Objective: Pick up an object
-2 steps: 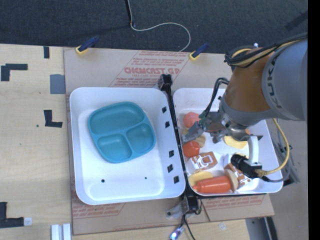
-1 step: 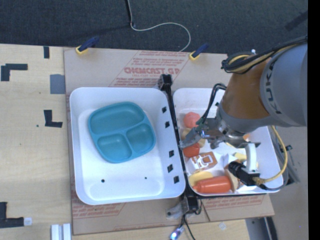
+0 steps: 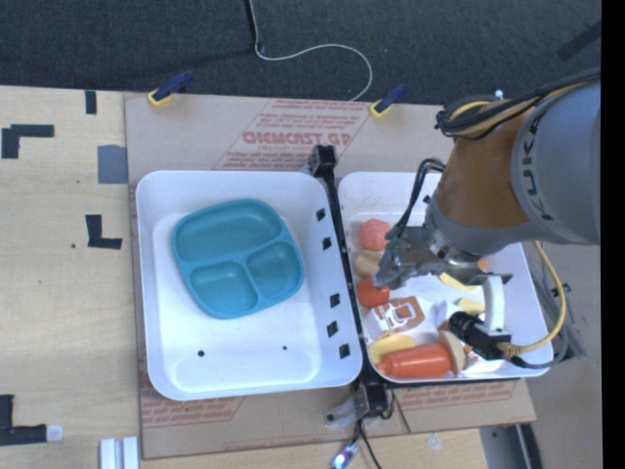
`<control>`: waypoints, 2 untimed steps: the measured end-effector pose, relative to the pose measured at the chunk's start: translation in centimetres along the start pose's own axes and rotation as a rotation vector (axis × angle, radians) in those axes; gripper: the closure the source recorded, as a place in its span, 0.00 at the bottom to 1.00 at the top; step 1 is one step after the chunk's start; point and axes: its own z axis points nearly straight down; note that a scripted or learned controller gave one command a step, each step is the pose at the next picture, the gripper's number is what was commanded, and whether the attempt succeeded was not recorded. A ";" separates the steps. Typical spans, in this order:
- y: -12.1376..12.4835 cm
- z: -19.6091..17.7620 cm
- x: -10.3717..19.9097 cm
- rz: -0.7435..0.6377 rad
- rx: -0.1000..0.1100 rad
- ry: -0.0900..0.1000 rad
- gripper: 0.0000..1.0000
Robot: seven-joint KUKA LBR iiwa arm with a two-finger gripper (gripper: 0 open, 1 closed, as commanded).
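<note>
The grey arm with its orange band (image 3: 488, 189) reaches over the right white bin (image 3: 532, 291), carrying the gripper (image 3: 395, 267) low near that bin's left wall. I cannot tell its state. The left white bin (image 3: 156, 262) holds a teal divided plastic plate (image 3: 237, 256) at its centre. Candidates crowd the right bin's left side: a small round red-orange toy (image 3: 373, 233) toward the far edge, an orange-red sausage-shaped toy (image 3: 418, 362) at the near edge.

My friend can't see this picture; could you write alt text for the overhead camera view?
A grey and orange robot arm reaches from the right into the right-hand white bin, its gripper low over small toy foods, including an orange-red one. The left bin holds a blue divided plate.
</note>
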 end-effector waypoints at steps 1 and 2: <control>1.5 1.0 4.8 -0.004 -0.002 0.000 1.00; -2.3 -17.8 4.4 -0.001 -0.016 0.000 1.00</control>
